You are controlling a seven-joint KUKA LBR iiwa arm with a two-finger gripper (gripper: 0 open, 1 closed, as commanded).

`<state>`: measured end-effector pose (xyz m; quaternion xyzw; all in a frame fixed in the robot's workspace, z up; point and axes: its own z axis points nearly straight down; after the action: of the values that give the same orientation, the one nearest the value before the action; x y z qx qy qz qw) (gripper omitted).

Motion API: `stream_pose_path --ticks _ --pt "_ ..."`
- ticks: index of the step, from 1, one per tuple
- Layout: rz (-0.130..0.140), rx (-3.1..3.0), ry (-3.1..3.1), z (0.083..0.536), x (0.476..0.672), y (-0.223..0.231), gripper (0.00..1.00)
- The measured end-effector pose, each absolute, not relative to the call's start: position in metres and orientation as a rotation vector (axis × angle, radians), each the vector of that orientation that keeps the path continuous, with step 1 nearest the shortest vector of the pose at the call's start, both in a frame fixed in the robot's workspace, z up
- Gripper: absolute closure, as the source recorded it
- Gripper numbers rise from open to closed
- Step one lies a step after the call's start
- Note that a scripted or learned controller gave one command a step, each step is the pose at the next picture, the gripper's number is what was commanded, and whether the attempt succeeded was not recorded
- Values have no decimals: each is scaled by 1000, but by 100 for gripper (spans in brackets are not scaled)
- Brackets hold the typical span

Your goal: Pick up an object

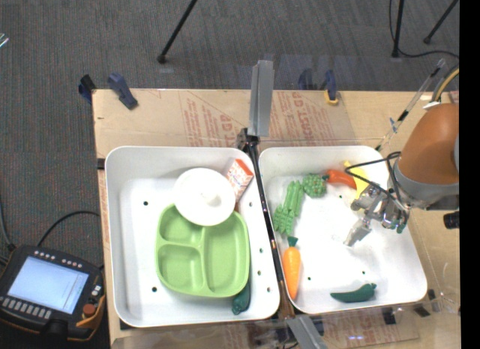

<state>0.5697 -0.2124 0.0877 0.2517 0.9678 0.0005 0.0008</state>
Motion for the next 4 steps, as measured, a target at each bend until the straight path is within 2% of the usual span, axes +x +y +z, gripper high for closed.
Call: stream_pose_path --ticks 1,2,3,4 --pt "2 888 3012 88 627 -181 0" --pt "0 767 3045 88 591 -213 0" --pt "2 756 3046 89 638 -212 0" --pt "2 749 3042 100 639 -212 100"
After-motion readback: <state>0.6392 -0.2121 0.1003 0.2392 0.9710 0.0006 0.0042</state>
